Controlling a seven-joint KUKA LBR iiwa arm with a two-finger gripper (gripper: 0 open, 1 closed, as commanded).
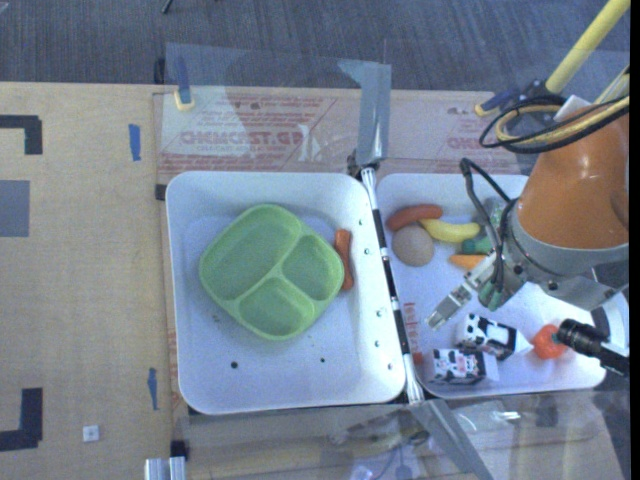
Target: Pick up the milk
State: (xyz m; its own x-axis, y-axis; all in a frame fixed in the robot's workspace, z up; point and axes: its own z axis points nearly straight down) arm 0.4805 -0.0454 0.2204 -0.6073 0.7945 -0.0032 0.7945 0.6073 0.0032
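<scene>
- The milk [459,365] was a small carton printed in black-and-white cow patches, with a touch of red on its face.
- It lay on its side, long axis roughly level across the view.
- It sat on the floor of the right bin, below and slightly left of the gripper [462,303], apart from the fingertips.

Reaching in from the right, grey arm [570,258] with its orange band [580,193] above and to the right of the jaws. Wrist angled down and to the left, gripper [452,308] at the lower-left end. One pale finger [450,306] visible, slanting down-left; spread of the jaws unclear.
</scene>
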